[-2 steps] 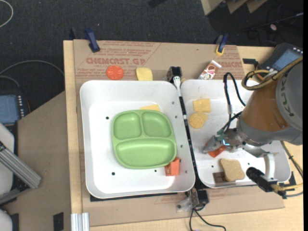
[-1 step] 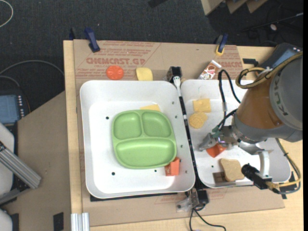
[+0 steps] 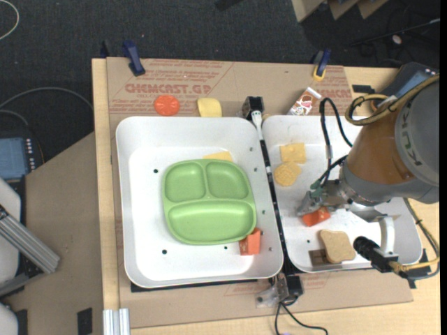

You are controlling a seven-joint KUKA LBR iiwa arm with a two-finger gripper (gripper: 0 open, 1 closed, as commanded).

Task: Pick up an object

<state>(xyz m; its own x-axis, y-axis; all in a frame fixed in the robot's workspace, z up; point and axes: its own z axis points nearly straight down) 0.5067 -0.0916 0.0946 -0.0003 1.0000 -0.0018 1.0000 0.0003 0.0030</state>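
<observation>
Low over the right bin (image 3: 412,239) hangs my gripper (image 3: 320,202), right above a small red-orange piece (image 3: 316,217) on the bin floor; whether that piece is pinched or merely sitting beneath me I cannot tell. My arm (image 3: 391,152) comes in from the right, its grey body and orange band bulking over the right half of that bin, the wrist bent down toward the bin's middle with black cables looping above it. Left of me lies the left bin (image 3: 133,187), and in it a green divided plate (image 3: 208,202) resting flat near the centre, with a pale yellow slice (image 3: 218,156) peeking out at its far edge and an orange block (image 3: 251,243) touching its near right corner. Back in my bin, a tan bread-like piece (image 3: 336,246) sits near the front, while a yellow square (image 3: 293,152) and a round cracker (image 3: 286,174) lie just beside each other toward the back. Beyond the bins, on the brown board (image 3: 112,257), rest an orange round item (image 3: 166,105) and a yellow lump (image 3: 209,107).
</observation>
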